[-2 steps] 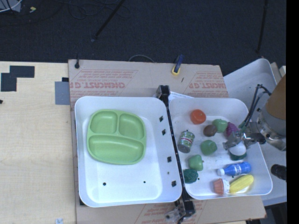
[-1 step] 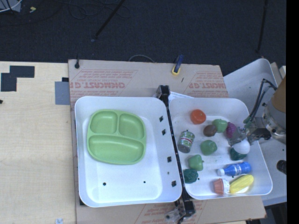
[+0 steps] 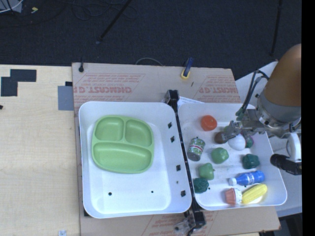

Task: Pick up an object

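The gripper (image 3: 235, 133) hangs low in the right bin (image 3: 280, 196), and I cannot tell its state; a white egg-like object (image 3: 237, 142) lies directly beneath its tip, touching or nearly so, with the green lump (image 3: 219, 155) just beyond toward the left bin

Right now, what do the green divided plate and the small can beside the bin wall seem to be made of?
The light green three-compartment plate looks like moulded plastic with a matte, even finish: uniform colour, soft rounded ridges. The small cylindrical can with a green label seems to be metal, judged by its greyish rim, though it is too small to be sure.
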`<state>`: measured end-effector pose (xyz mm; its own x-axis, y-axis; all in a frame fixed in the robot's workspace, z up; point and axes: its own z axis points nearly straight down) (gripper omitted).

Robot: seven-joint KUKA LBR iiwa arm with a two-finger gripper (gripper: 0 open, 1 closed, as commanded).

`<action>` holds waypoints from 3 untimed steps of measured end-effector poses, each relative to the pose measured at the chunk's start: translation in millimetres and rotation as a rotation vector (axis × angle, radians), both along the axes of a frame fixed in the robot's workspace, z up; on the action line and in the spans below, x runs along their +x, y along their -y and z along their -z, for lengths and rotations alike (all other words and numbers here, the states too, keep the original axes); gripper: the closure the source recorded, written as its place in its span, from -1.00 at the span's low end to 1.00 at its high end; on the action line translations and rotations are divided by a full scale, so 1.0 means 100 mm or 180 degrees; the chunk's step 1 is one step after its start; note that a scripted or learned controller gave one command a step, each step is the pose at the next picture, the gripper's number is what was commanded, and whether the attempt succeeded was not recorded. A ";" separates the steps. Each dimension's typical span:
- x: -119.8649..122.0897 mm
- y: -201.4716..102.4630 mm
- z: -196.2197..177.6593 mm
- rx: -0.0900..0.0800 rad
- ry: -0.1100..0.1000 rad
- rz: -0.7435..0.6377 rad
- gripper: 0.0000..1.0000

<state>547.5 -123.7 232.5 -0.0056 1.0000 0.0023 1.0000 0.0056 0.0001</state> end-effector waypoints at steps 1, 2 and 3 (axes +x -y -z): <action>0.37 -0.43 -0.06 -0.0002 0.0000 0.0005 1.00; 0.59 -0.83 -0.04 -0.0003 -0.0003 0.0008 1.00; 0.57 -0.80 0.16 -0.0007 -0.0016 0.0022 1.00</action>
